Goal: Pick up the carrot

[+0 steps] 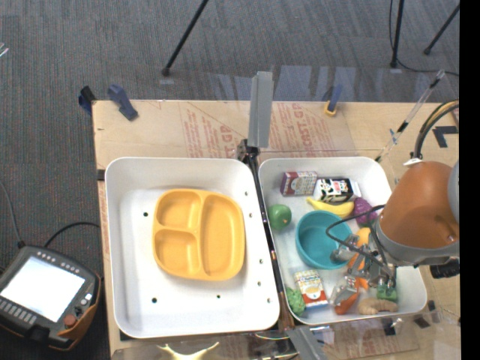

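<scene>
Nearest the front rim of the right bin point(411, 307): carrot point(346, 300), an orange-red piece lying flat between a juice box point(310, 288) on the picture's left and a pale knobbly root point(377, 304) on its right, close to both. Long axis hard to read at this size; seemingly slanted from front-left up toward the back-right.

Just behind and slightly right of the carrot: jaws, hanging low under the grey-and-orange wrist point(418, 214), which covers much of that bin's right side. State of the jaws not readable amid the clutter below them; nothing visibly held between them. Carrot therefore toward the front and a little to the picture's left of the jaws, near but apparently not enclosed.

Judged requirement for the coming move: a short shift forward and leftward, then a descent with the closing line set across the slant.

Behind the jaws: teal bowl point(319, 240). Farther back: banana point(331, 207), two cartons point(298, 183). In the left bin point(124, 178): yellow plate point(199, 234), well apart.
</scene>
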You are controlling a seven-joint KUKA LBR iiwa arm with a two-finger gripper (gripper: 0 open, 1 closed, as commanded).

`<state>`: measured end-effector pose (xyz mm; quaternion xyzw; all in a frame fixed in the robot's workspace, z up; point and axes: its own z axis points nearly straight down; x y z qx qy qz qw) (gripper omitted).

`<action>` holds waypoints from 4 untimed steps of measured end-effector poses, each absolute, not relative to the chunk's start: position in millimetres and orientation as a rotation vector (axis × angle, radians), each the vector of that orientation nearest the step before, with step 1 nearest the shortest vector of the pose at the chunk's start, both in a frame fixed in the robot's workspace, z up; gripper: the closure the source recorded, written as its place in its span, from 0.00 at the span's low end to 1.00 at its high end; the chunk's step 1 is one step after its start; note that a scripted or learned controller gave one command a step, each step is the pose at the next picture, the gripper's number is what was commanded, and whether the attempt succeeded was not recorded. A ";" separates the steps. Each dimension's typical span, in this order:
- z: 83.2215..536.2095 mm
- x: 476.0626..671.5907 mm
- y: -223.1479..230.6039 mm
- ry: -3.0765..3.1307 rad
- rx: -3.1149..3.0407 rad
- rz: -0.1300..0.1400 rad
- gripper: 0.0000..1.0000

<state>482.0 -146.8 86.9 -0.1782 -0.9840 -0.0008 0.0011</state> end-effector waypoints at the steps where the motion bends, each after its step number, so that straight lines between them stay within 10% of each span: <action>1: 86.2 475.3 -122.8 -3.071 -0.637 -0.003 0.00; 2: 86.5 494.3 -99.2 -2.989 -0.956 -0.001 0.00; 3: 99.3 497.7 -101.3 -3.003 -0.958 0.003 1.00; 4: 175.0 490.1 -158.5 -2.917 -1.171 -0.001 1.00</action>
